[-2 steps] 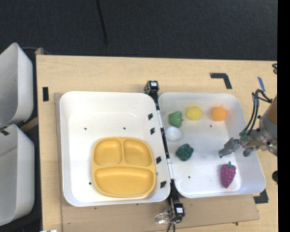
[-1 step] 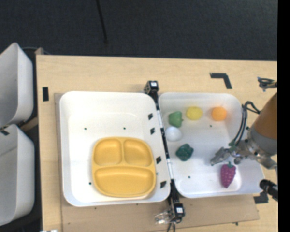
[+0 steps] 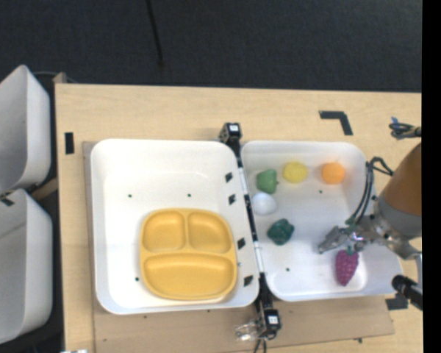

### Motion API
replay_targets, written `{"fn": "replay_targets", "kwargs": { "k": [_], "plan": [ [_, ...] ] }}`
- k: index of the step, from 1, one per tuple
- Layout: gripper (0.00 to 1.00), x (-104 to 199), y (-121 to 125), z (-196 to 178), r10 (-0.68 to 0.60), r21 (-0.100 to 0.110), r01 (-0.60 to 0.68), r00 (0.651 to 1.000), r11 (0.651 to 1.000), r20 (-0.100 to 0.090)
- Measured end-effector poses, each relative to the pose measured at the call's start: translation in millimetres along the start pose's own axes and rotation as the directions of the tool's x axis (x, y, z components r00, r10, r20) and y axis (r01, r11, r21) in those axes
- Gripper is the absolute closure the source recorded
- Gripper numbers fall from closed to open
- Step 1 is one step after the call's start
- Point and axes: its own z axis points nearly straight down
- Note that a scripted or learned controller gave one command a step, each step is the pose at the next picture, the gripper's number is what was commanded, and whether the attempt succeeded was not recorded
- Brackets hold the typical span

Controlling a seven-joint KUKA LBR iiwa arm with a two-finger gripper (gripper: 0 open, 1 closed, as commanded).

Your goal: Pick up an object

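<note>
Two white bins on the bench. Left bin: yellow divided plate, near side. Right bin: green piece, yellow fruit and orange ball along far wall; white ball by the left wall; dark green lump mid-bin. Arm enters from right, orange band high, wrist angled down-left. Gripper low, just over the purple grape bunch at near right; finger state cannot be told.

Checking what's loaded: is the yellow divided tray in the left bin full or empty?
Empty: the yellow divided tray shows bare yellow in all three compartments.
</note>
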Motion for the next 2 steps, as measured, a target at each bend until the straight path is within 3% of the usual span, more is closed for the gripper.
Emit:
{"fn": "replay_targets", "kwargs": {
  "k": [1, 2],
  "plan": [
    [1.00, -0.5, 1.2, -11.5, 0.005, -0.004, -0.005, 1.000, 1.000, 0.000],
    [1.00, -2.5, -1.5, -55.4, 0.001, -0.007, -0.001, 1.000, 1.000, 0.000]
  ]
}}
